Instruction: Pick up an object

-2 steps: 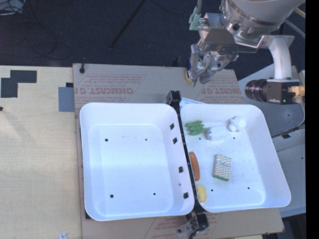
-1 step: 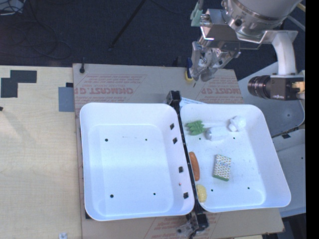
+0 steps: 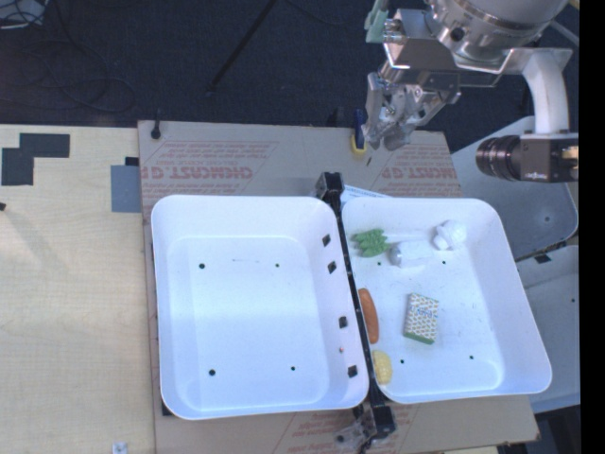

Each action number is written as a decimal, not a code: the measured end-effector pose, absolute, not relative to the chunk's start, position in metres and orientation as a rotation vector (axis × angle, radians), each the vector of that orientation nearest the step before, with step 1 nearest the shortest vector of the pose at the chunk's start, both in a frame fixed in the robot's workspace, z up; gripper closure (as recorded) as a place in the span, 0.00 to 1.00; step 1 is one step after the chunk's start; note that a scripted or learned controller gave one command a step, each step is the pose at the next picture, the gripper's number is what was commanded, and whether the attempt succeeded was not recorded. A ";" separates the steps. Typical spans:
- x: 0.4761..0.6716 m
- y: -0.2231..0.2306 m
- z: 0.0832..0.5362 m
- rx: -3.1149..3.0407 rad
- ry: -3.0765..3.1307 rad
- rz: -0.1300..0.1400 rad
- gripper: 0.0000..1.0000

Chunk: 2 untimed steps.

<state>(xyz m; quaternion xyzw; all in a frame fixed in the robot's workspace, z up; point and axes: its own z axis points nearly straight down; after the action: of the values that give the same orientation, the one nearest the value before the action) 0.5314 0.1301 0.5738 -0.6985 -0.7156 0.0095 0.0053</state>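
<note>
My gripper hangs high beyond the far rim of the right bin, apart from everything in it. Within that bin lie a green leafy item, a small grey piece and a white crumpled lump toward the back. A green-and-white patterned block rests in the middle. An orange sausage-shaped item and a yellow piece lie along the left wall.
The left bin adjoins the right one, joined by a black clip strip. Both stand on a cardboard sheet. A black cylindrical device juts in at the right, level with the gripper.
</note>
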 end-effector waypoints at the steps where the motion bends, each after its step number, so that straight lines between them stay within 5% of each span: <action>1: 0.532 0.130 0.583 -2.179 -2.245 0.036 1.00; 2: 0.532 0.131 0.592 -2.172 -2.248 0.041 1.00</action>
<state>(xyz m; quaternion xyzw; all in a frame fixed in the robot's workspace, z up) 0.5320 0.1309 0.5923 -0.6947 -0.7192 0.0132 0.0077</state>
